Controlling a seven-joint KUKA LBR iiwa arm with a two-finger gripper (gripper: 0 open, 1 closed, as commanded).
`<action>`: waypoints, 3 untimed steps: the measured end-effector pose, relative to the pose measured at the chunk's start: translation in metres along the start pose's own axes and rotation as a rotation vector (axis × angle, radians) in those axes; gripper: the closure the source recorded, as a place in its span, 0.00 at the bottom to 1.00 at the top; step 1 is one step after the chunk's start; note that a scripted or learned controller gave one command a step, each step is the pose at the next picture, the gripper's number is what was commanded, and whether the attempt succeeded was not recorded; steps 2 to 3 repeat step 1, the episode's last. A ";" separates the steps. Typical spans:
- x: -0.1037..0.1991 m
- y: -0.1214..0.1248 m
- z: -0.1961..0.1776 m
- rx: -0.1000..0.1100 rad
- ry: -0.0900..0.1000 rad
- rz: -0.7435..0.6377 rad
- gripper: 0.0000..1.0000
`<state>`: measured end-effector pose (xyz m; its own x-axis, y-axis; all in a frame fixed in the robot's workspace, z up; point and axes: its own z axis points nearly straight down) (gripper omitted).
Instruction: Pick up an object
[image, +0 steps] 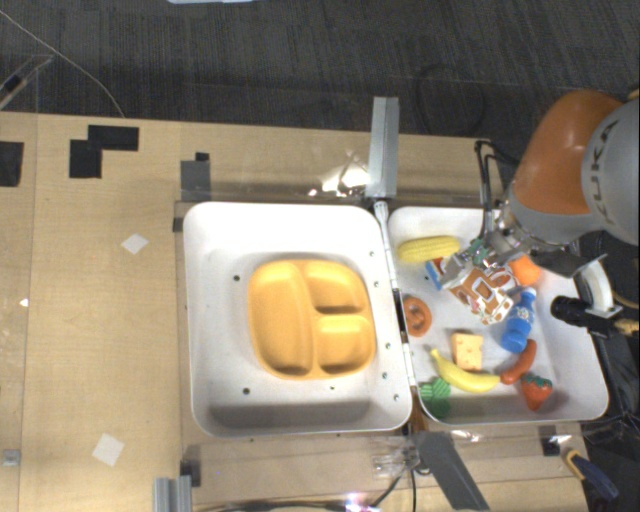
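We judge the orange-and-white printed carton (486, 291) light, stiff, best pinched across its flat sides; our hand (478, 252) hovers, its spread unclear.

Toy foods (470, 350) lie jumbled in right bin (590, 385).

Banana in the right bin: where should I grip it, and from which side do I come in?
Grip the banana across its middle, coming straight down from above. It lies flat and curved along the bin's near side, thin enough to span crosswise. The cheese cube sits close behind it and the green piece at its left end, so I would stay mid-length.
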<state>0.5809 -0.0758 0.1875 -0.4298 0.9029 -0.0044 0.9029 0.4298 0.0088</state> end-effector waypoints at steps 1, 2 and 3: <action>-0.001 0.001 -0.010 -0.001 -0.002 -0.006 1.00; -0.001 0.001 -0.010 -0.001 -0.002 -0.006 1.00; -0.001 0.001 -0.010 -0.001 -0.002 -0.006 1.00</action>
